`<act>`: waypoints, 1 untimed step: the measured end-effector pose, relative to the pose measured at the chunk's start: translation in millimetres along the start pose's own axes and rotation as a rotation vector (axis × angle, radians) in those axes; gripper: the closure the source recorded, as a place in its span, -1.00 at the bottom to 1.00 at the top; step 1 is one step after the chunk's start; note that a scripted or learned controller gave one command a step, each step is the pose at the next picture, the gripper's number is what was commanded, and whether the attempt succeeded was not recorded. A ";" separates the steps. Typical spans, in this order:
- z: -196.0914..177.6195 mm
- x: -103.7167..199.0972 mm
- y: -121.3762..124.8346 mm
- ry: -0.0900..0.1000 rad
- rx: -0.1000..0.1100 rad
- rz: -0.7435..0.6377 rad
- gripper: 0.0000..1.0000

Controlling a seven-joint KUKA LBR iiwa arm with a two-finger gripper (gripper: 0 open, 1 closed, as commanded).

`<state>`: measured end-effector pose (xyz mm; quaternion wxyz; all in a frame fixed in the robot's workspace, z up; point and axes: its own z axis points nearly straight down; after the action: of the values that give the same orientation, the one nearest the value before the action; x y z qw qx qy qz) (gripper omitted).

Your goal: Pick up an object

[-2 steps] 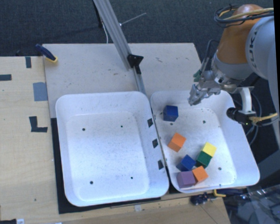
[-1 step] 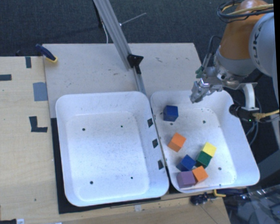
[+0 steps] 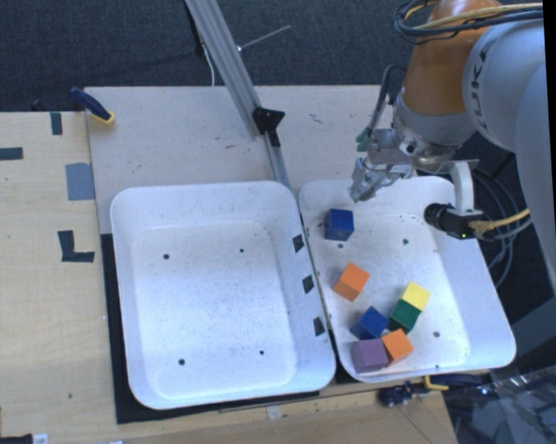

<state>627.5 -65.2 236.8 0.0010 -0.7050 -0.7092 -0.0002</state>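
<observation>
The right bin (image 3: pixel 471 298) holds several small cubes. A dark blue cube (image 3: pixel 338 224) lies near its far left corner. An orange cube (image 3: pixel 351 281) sits mid-left. Lower down cluster a blue cube (image 3: pixel 370 322), a green cube (image 3: pixel 404 315), a yellow cube (image 3: pixel 415 297), a second orange cube (image 3: pixel 396 345) and a purple cube (image 3: pixel 369 354). My gripper (image 3: pixel 363 188) hangs over the bin's far edge, just up and right of the dark blue cube, with nothing visible in it.
The left bin (image 3: pixel 131 272) lies beside the right one. A slanted metal rail (image 3: pixel 231 64) runs down to the gap between the bins. A black camera fitting with cables (image 3: pixel 447 217) sits at the right bin's far right rim.
</observation>
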 end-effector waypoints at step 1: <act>-1.1 42.5 15.1 0.000 -0.001 0.000 1.00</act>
<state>642.3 -22.7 237.9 0.0007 -0.7049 -0.7093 -0.0003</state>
